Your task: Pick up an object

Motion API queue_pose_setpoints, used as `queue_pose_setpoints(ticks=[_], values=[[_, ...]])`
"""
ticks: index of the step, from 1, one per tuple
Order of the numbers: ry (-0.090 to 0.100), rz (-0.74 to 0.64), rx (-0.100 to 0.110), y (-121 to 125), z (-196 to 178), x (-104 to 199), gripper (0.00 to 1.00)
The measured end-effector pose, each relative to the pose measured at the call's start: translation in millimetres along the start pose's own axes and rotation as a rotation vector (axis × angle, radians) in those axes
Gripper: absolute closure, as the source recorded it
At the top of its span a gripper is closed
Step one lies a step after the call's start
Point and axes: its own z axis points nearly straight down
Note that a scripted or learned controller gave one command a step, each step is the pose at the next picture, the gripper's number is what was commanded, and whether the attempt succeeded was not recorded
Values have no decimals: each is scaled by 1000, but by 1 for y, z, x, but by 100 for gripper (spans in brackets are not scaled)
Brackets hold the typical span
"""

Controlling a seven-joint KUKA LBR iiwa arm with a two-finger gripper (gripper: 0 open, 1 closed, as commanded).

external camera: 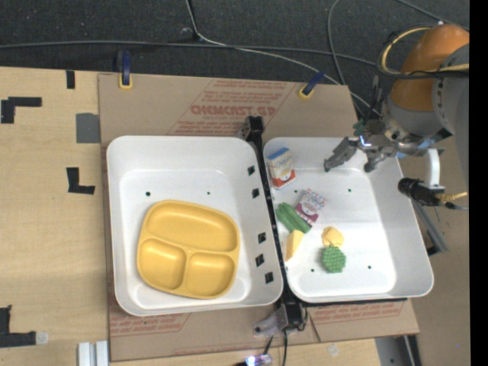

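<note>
My gripper (357,158) hangs over the far right part of the right bin (396,235), open, with nothing between its fingers. Below and left of it lie the small objects: a white cup with a red and blue label (281,165) by the divider, a crumpled pink-and-white packet (310,202), a green pod-shaped toy (292,217), a yellow wedge (293,243), a small yellow piece (332,237) and a green bumpy toy (333,260). None of them touches the gripper.
The left bin (126,166) holds a yellow divided plate (187,247). A black divider (262,204) runs between the bins. Cables cross the dark area at the back, and a black fitting (419,190) sticks out at the right bin's right rim.
</note>
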Motion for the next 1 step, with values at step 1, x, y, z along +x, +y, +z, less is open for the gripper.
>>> queue_pose_setpoints(ticks=[1], values=[[1, 0, 2, -5, 60, 9, 0]])
